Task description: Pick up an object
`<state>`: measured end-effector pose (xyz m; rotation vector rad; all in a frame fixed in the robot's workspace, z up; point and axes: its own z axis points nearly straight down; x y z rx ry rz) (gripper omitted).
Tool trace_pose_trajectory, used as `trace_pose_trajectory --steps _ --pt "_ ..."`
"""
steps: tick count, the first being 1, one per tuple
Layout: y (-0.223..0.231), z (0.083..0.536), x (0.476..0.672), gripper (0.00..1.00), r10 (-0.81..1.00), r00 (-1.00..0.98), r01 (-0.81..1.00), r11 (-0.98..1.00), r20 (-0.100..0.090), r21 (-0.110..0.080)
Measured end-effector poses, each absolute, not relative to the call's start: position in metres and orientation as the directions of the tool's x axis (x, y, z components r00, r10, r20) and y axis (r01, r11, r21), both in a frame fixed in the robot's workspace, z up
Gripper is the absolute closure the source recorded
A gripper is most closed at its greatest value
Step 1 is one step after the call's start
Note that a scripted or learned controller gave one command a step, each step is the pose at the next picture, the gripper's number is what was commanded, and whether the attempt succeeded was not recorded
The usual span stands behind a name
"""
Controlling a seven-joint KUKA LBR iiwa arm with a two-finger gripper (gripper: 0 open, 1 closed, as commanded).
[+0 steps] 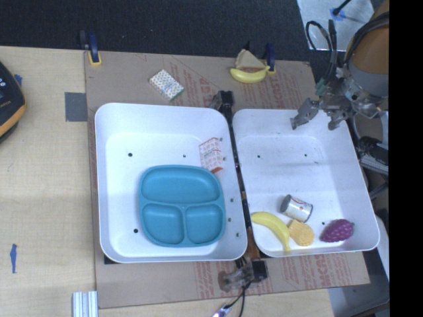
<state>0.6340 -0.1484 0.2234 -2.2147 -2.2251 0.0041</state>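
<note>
Banana (272,227) lies in right bin (344,177), claw (320,118) well apart.

A blue divided tray (182,205) is sitting in the white left bin (112,177), by a red-and-white printed packet (211,154). A yellow banana (272,227), silver can (297,208), orange disc (301,234) and purple grape bunch (337,230) are lying in the white right bin (277,150).

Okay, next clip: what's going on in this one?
A grey arm reaches in from the right, and its gripper hangs open over the far edge of the right bin, with nothing between its fingers. The things to pick lie at that bin's near end: a banana, a small can, an orange slice and purple grapes. The left bin holds a blue divided tray and a small red-and-white packet.
</note>
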Motion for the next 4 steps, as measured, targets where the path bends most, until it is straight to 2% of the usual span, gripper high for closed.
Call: trace_pose_trajectory --steps 1,2,3,4 --pt "-0.107 0.132 0.553 0.0 1.0 -0.004 1.0 0.004 0.0 -0.006" --pt "-0.157 0.311 0.503 0.0 1.0 -0.003 1.0 0.003 -0.002 0.0" --pt "-0.131 0.194 0.482 0.0 1.0 -0.005 1.0 0.005 0.0 -0.004" --pt "-0.103 0.097 0.58 0.0 1.0 -0.006 1.0 0.006 0.0 -0.005"
